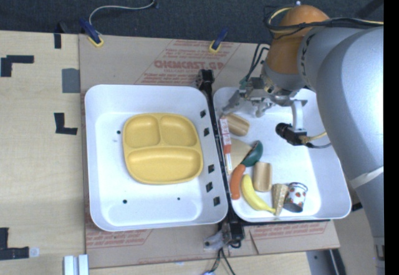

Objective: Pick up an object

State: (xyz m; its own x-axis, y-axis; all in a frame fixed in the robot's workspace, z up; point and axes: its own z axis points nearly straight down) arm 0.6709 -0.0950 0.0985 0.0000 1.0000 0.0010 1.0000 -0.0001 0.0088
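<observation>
Yellow tray (163,148) beside crowded toy bin (324,177)

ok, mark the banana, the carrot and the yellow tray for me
banana (252,194): camera view, right bin, middle of its curved body.
carrot (236,181): camera view, right bin, mid-length of the orange body.
yellow tray (164,164): camera view, left bin, floor of its large compartment.

Two bins, left (103,143) and right (324,174), both plain white. Divided plate (163,146) in the left bin: uniform mustard yellow. Right bin contents: banana (254,196) bright yellow; carrot (236,181) orange; slim pepper-like piece (253,153) dark teal green; two bread-like pieces (237,125) (262,176) pale tan. Arm (349,74) grey, orange band (293,37) above wrist. Cardboard sheet (181,65) brown with red lettering. Bench (37,143) light wood tone, black tape marks.
</observation>
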